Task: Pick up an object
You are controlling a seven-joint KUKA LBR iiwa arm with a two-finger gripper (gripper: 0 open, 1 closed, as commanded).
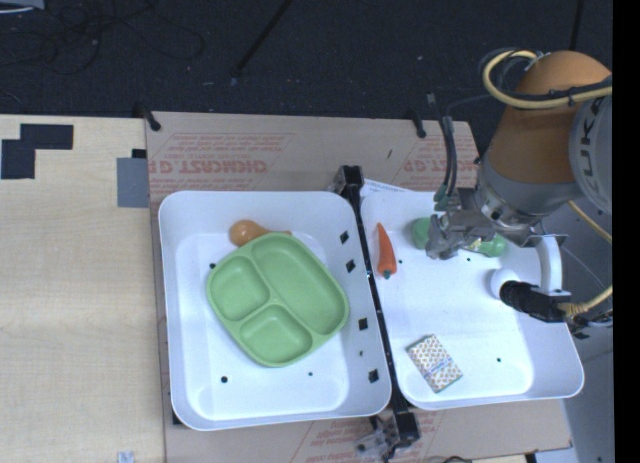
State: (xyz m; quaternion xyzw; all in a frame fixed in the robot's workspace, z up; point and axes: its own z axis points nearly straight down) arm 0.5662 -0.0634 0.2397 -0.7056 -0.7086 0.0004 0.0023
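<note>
My gripper point(440, 242) hangs low over the back of the right bin point(470, 311), right by a green object point(421, 230) whose parts show on both sides of it. An orange carrot point(385, 250) lies by the right bin's left wall. Near that bin's front sits a small patterned box point(434, 362). In the left bin point(190, 351) lies a green divided plate point(275, 298), with an orange ball point(246, 232) just behind it.
A raised divider point(362, 291) with black clips separates the two bins. Cardboard lies under both bins, and a pale wooden bench top stretches away to the left.
</note>
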